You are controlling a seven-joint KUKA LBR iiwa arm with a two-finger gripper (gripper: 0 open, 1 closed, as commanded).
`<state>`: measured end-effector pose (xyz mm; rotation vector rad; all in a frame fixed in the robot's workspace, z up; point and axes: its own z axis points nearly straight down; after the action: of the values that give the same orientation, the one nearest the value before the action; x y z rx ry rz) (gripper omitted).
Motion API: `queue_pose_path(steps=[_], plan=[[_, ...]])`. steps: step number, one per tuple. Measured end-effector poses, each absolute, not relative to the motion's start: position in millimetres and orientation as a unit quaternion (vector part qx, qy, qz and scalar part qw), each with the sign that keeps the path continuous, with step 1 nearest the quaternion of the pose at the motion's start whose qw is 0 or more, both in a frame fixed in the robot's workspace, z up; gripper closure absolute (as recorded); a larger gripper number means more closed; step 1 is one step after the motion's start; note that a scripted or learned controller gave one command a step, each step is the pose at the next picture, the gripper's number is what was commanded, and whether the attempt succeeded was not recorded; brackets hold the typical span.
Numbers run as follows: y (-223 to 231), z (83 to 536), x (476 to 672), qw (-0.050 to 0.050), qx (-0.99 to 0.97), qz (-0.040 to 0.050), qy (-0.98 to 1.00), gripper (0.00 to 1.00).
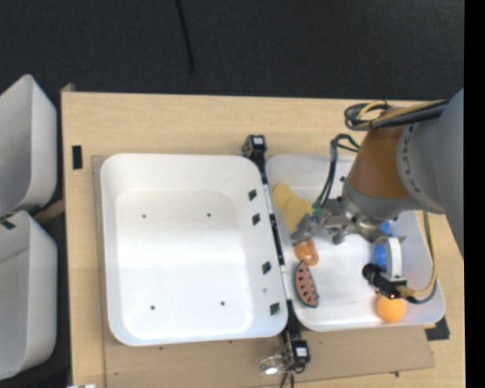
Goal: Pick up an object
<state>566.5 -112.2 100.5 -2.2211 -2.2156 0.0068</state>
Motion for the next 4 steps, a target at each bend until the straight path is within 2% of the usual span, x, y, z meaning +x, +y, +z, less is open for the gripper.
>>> queue_pose_path(steps=[1,2,3,4], plan=[[-113,112,571.1,-0.001,-0.708,-0.0006,-0.706,1.00],[-48,208,628.0,-0.005,-0.704,-0.0054,-0.710,1.00],[49,288,649.1,-0.003,-0.703,-0.0054,-0.711,1.00],[115,297,658.7,-0.001,-0.704,-0.0020,-0.710,1.00]])
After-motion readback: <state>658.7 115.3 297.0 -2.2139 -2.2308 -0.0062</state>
